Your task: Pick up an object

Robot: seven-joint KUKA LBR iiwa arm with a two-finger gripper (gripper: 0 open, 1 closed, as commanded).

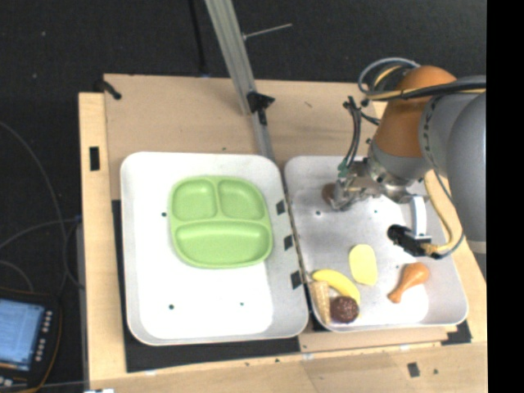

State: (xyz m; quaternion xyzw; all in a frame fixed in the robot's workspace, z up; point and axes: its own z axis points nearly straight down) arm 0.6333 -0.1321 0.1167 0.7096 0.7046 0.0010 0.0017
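Lying near the banana (336, 283): chip (363, 264), drumstick (408, 281), chocolate ball (345, 309).

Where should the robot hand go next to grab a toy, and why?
Probably toward the camera, to above the yellow oval piece. The gripper sits near the right bin's far end with no toy there, while the banana, the brown ball and the orange drumstick lie at its near end.

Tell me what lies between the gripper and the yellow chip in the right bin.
In the camera view, only bare white bin floor lies between the gripper and the yellow chip; the banana sits lower, beside the chip.
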